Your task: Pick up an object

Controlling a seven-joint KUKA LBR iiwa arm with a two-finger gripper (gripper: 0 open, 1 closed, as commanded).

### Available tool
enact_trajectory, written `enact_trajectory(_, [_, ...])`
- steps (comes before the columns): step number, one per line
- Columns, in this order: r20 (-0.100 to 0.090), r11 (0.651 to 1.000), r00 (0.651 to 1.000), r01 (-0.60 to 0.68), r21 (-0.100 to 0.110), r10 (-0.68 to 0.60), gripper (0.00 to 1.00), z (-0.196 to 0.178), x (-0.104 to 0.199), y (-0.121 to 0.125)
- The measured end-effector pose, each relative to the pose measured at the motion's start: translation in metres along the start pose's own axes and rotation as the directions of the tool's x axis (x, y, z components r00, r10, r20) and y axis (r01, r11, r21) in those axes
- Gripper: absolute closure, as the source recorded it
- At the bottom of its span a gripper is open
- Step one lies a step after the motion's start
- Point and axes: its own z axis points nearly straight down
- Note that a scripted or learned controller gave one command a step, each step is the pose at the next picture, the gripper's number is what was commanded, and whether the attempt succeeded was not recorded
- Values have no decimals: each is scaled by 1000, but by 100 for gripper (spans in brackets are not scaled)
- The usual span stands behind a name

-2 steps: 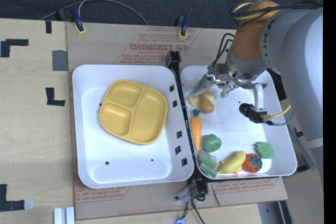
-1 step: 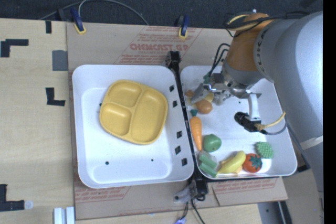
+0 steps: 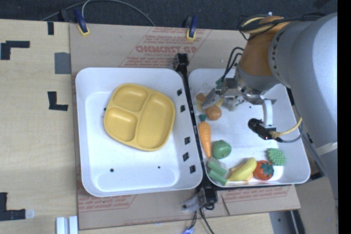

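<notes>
Far to the gripper's left, a yellow divided plate [image 3: 139, 116] is lying in the left white bin [image 3: 93, 172], tilted a little against the bin's floor. A black divider [image 3: 189, 118] is running between that bin and the right white bin [image 3: 299, 170].

Just left of the gripper, against the divider side of the right bin, a small brown round piece [image 3: 213, 113] is sitting beside another small tan piece [image 3: 201, 98]. Below them and lower left of the gripper, an orange carrot [image 3: 204, 138] is lying lengthwise. Further below, a green round toy [image 3: 221, 149] is resting near the carrot's lower end, with a pale green piece [image 3: 217, 172] under it.

The gripper [image 3: 229, 97] is hanging low over the upper part of the right bin, near the brown piece; whether its fingers are spread or pressed together cannot be told from here.

Below the gripper, a yellow banana-like toy [image 3: 243, 169] is lying along the bin's near wall, touching a red tomato-like toy [image 3: 264, 170]. A green textured piece [image 3: 276, 157] is sitting just above the red one, lower right of the gripper. The grey arm [image 3: 307, 63] is reaching in from the right.
</notes>
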Motion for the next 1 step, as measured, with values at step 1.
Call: enact_trajectory(1, [-1,1000,1000,1,-2,-1,100,-11,1,1])
